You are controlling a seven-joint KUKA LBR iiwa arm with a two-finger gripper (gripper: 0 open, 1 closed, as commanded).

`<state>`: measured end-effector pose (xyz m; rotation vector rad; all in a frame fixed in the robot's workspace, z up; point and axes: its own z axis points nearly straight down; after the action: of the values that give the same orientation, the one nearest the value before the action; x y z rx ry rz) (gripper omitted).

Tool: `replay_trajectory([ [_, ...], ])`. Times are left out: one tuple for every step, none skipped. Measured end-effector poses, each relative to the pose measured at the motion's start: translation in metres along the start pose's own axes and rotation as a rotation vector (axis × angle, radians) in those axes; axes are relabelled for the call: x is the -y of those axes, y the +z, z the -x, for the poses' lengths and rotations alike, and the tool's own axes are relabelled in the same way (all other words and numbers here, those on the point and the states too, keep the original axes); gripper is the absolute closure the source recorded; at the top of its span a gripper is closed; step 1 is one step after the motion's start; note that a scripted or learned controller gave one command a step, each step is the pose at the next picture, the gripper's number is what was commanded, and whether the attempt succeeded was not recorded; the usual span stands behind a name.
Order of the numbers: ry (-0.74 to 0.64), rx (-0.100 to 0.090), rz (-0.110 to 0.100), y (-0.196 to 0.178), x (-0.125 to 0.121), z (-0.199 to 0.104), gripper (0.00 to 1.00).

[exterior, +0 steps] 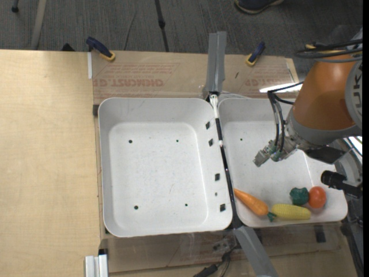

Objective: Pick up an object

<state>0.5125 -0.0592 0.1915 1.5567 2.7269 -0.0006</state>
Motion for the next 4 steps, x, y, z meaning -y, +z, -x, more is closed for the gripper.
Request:
replay_trajectory([
  [0.351, 0.001, -0.002, -0.027, -0.033, 0.146, 1.00],
  [0.351, 0.000, -0.003, -0.027, -0.033, 0.145, 0.00],
  [0.476, 0.000, -0.003, -0.031, -0.055, 0.117, 0.00],
  [0.479, -0.002, -0.004, 0.095, 0.027, 0.099, 0.00],
])
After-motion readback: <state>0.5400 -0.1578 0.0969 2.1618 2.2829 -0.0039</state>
